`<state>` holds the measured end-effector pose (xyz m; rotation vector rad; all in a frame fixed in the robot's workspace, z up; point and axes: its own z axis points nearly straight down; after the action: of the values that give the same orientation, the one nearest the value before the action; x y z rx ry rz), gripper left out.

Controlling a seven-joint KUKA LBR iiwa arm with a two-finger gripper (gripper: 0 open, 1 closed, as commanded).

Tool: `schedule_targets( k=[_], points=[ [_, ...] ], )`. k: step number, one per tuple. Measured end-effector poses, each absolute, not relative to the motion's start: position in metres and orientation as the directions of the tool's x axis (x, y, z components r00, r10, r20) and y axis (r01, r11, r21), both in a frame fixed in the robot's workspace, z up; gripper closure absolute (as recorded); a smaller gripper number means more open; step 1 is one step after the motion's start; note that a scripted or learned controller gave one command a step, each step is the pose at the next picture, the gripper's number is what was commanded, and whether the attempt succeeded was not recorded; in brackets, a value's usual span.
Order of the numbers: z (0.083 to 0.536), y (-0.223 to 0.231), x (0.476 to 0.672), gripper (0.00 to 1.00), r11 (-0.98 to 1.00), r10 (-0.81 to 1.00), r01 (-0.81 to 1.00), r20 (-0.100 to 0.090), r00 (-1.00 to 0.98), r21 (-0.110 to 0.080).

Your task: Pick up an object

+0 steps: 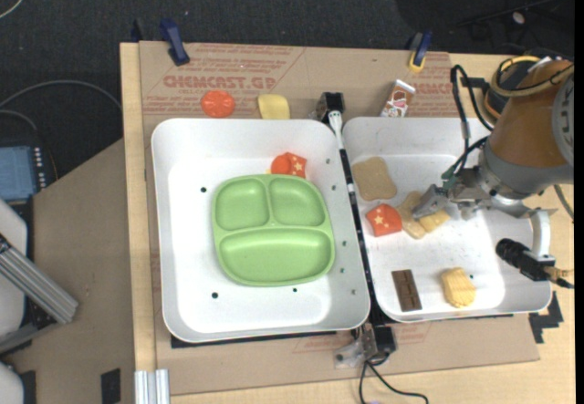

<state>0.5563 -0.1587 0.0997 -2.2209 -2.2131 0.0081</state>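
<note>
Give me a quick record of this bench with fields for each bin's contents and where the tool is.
left bin: green three-compartment plastic plate; orange-red toy piece beside its far rim
right bin: tan flat slice, red wedge with star, brown bar, yellow lump, pale yellow pieces
tool: over right bin, by the pale yellow pieces

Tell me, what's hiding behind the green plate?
An orange-red toy peeks out behind the green plate, in the left bin. The plate's rim covers its lower part, so its whole shape stays hidden.
</note>
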Motion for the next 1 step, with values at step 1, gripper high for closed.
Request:
schedule_targets(
  k=[1],
  points=[
    [0.0861,-0.1198,0.57,0.0,0.003,1.0,1.0,0.0,-0.003,0.0]
  ],
)
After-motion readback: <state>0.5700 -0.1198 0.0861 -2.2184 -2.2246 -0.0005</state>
